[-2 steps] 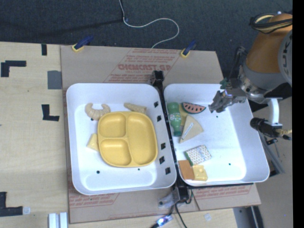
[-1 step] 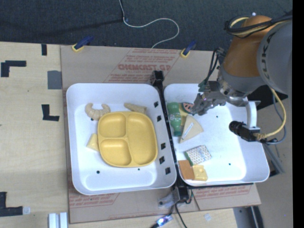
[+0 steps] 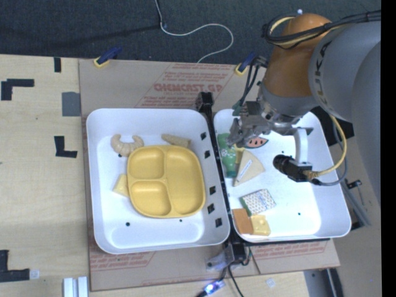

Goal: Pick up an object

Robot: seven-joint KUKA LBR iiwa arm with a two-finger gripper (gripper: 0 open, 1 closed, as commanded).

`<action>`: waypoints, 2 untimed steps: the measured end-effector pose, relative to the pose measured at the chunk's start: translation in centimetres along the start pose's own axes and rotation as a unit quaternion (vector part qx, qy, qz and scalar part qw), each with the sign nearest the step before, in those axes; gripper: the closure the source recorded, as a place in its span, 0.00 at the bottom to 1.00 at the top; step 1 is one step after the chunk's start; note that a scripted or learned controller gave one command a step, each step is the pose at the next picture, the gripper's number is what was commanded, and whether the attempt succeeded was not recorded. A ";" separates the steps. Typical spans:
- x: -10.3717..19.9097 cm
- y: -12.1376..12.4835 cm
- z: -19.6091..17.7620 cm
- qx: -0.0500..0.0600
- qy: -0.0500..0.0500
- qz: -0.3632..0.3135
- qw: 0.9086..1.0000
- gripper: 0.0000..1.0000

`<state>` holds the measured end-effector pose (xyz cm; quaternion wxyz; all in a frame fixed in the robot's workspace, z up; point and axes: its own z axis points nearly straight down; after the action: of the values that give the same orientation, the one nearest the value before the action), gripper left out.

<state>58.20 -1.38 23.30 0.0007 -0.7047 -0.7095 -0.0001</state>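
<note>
Orange block [image 3: 242, 220] at right bin's [image 3: 322, 228] front; green item [image 3: 229, 159] just below tool [image 3: 240, 136]; tool's grip state unreadable

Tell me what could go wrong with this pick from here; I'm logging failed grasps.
1. The gripper hovers by the right bin's left wall, where a green item, a pale wedge and a watermelon slice crowd together; it might nudge or pinch two at once.
2. Working that near the wall, a finger may catch the rim.
3. The black cable hanging under the wrist could drag across the pieces.
</note>
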 end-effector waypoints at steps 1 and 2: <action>1.4 -0.7 0.5 0.001 -0.001 0.002 1.000 1.00; 1.0 -0.9 0.3 0.001 0.000 0.002 1.000 1.00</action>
<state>57.32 -0.34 23.02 0.0010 -0.7064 -0.7078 0.0008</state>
